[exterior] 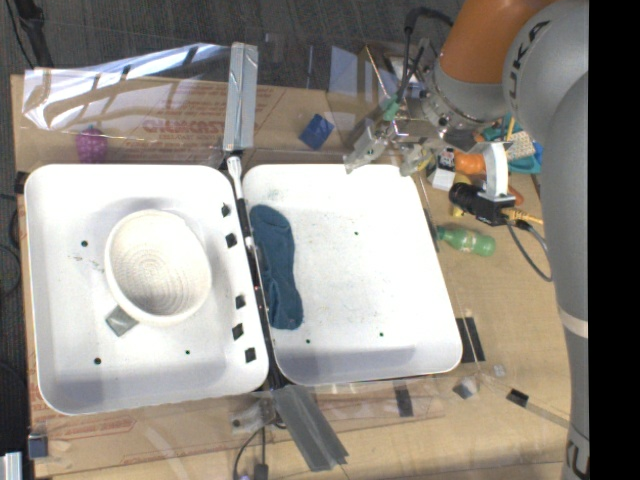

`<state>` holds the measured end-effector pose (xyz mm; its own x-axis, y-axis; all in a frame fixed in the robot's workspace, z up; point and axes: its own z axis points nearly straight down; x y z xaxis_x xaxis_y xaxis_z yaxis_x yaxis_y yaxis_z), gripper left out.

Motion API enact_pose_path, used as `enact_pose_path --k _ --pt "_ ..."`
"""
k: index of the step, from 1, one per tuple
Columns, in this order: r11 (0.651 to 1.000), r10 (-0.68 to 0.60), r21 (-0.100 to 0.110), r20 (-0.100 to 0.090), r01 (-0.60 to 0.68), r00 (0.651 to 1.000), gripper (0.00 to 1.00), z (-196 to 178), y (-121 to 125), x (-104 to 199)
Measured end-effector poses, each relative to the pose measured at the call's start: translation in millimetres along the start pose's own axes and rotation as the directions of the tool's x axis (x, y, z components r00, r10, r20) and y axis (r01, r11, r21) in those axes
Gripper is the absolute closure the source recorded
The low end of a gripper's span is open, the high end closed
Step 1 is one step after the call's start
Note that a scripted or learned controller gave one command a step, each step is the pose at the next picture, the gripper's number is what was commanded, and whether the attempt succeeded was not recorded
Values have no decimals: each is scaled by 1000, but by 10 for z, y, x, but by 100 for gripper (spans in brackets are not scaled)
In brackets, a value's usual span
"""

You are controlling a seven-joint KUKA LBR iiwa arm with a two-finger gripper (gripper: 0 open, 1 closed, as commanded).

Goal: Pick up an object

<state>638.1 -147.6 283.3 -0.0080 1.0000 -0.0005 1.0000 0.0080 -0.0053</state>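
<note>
Camera view looks down at a slant on two shallow white bins set side by side on a brown worktop (pixel 500 298). Left bin (pixel 60 368) holds a white ribbed bowl (pixel 158 265) lying near its middle, and a small grey piece (pixel 120 320) rests against the bowl's lower left edge. Right bin (pixel 400 298) holds a dark blue cloth (pixel 277 265), a long folded strip lying along the bin's left wall, close to the divide between the two bins. The rest of that bin's floor shows only faint scuff marks.

The grey arm (pixel 560 168) with its orange band (pixel 480 38) comes in from the right, and its gripper (pixel 385 148) hangs above the far rim of the right bin, well apart from the blue cloth. The gripper is a tangle of metal, wires and glare, so whether it is spread or closed cannot be told, and nothing can be seen in its grasp.

Beyond the bins, a small blue block (pixel 317 130) lies on the worktop near the gripper, a purple object (pixel 91 146) sits at the far left under a sheet of clear plastic (pixel 120 78), and a green object (pixel 467 239) lies to the right of the right bin. The arm's bulk hides the worktop at the right edge, and the small cluttered items beside the wrist are too jumbled to name
</note>
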Motion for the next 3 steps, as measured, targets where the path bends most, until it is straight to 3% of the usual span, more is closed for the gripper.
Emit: enact_pose_path --k 1,2,3 --pt "992 129 3 -1 -129 992 0 1408 -275 589" --pt "1000 -1 0 -2 1 1000 0 1925 -386 544" --pt "1000 -4 2 -1 4 1000 100 1823 -383 538"
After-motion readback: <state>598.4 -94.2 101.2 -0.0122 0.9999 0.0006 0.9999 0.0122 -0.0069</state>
